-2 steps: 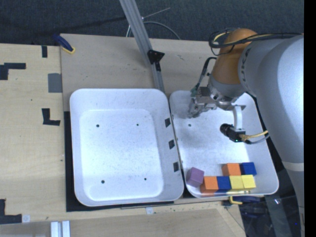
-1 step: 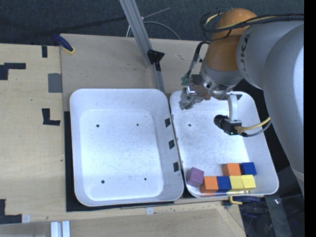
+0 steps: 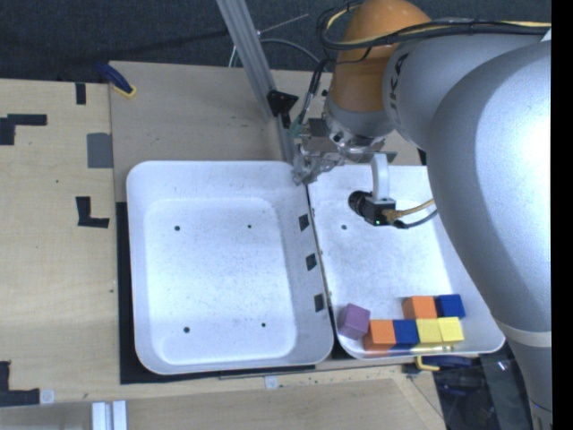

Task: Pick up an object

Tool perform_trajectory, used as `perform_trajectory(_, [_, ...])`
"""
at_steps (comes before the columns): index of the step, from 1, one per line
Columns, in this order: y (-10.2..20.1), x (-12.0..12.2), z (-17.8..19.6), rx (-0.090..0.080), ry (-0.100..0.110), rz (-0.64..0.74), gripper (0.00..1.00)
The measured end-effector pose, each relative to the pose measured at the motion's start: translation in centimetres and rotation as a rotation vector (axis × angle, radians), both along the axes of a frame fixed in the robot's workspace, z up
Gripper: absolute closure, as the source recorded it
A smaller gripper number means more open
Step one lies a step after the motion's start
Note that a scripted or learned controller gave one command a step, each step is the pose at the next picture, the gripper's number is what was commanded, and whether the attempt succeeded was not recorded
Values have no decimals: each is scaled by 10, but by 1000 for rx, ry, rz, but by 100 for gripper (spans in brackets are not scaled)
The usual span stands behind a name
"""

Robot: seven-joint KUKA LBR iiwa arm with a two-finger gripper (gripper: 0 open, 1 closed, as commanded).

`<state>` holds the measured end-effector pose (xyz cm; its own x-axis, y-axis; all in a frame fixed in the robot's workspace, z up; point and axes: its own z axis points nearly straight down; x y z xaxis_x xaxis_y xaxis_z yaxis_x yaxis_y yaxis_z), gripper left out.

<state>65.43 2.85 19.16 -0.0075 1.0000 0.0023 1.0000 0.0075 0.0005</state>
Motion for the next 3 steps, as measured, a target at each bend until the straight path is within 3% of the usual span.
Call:
perform_trajectory(1, [-32,-39,31,-2,3,-8,100])
perform_trajectory(2, [29,-9,-2,-2,2,-1,100])
perform_trajectory(3, [26,-9,0,-3,2,-5,0])
